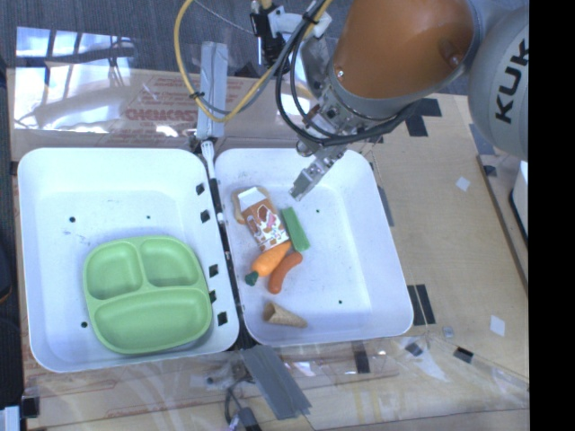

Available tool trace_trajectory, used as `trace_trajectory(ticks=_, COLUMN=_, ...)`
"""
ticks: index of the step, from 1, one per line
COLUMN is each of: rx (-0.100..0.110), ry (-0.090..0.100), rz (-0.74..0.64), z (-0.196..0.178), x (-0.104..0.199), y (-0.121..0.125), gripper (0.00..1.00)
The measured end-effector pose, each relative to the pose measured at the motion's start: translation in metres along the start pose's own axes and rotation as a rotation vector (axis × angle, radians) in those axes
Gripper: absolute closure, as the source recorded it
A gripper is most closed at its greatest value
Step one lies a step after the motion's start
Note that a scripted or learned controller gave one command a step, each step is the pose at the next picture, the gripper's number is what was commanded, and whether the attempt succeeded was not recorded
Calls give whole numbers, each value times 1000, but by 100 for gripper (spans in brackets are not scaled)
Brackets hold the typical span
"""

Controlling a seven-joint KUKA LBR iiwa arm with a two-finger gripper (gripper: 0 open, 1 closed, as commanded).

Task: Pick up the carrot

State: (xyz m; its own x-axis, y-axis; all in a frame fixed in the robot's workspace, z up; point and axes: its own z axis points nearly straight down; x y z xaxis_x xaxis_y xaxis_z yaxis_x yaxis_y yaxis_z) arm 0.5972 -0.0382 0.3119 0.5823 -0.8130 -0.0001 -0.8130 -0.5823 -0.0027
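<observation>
Tray (144, 294) in left bin (54, 187) — carrot (269, 260) in right bin (359, 259).

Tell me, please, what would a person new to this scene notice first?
Probably the arm's big orange band at the top, above the right bin, with the gripper hanging over that bin's far side. Next, the bright carrot amid a cluster of toy food near that bin's left wall, and the green divided plate in the left bin.

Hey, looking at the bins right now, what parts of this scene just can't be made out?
- Claw: the camera view sees one blurred finger tip under the orange wrist, so its opening is unreadable.
- Carrot: it lies against an orange sausage-like piece; where they meet is unclear.
- Carton: print too small to read.
- Arm: cut off by the top edge.
</observation>
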Motion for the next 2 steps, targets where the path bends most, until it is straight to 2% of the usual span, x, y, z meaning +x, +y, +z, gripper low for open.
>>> trace_trajectory(ticks=1, rx=1, ry=1, rz=-468, z=-50, x=10, y=55, gripper=100)
trace_trajectory(ticks=2, rx=-5, ry=-9, rz=-613, z=34, x=-41, y=81, gripper=100)
